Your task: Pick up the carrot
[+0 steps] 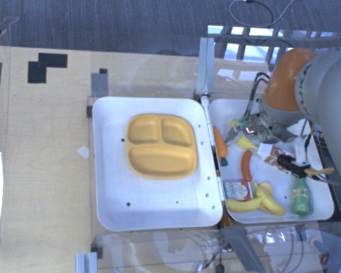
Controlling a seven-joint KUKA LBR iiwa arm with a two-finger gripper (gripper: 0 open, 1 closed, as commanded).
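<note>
Carrot (pixel 219 143) lies by the left wall of the right bin (pixel 324 209).
Gripper (pixel 242 131) hangs just beside it, 2 fingers open, holding nothing.

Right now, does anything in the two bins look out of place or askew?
Yes. The carrot lies along the left wall of the right bin, close against the divider, apart from the other toys. The yellow tray sits straight in the left bin.

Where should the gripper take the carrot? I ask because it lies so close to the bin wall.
Grip the carrot across its orange middle, coming from above. It lies flat and lengthwise along the right bin's left wall, green end nearest the camera, so the wall-side finger has little room.
</note>
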